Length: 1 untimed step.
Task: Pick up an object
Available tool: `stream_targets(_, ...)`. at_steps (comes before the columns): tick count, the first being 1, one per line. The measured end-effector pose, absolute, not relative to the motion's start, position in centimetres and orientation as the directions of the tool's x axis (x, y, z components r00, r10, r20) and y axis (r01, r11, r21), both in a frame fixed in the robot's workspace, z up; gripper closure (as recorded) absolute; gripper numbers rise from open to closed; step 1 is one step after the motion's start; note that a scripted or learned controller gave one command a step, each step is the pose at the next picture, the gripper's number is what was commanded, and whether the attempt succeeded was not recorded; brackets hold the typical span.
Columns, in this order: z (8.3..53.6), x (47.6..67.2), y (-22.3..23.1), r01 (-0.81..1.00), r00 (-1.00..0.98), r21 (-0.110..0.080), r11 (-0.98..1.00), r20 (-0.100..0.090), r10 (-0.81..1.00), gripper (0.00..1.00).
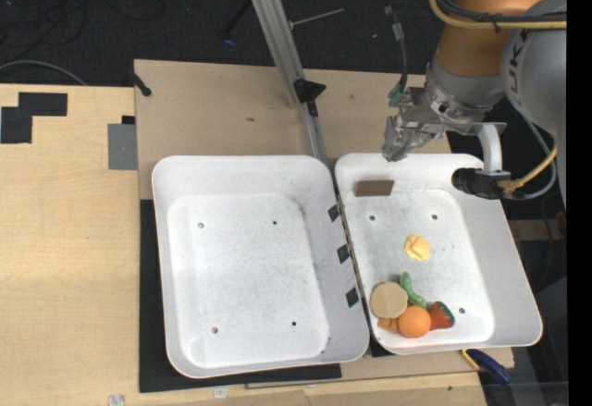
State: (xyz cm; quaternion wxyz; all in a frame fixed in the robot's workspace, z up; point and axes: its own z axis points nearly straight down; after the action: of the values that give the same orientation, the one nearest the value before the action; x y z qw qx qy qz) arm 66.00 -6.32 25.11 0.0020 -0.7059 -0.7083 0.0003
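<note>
Arm poised over the right bin's far rim

The gripper [400,143] hangs above the right bin [495,252], grip state unclear. Inside that bin: brown block [374,188] near the gripper, yellow piece [417,248] mid-bin, toy food cluster [412,312] at its near edge.

A slanted aluminium rail [277,34] stands behind the left bin [176,175].
</note>
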Motion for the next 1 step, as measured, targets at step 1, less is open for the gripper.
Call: stream_targets(1,23.94,66.33,-0.75,1.000,-0.004,-0.005,0.004,0.003,1.000,1.00)
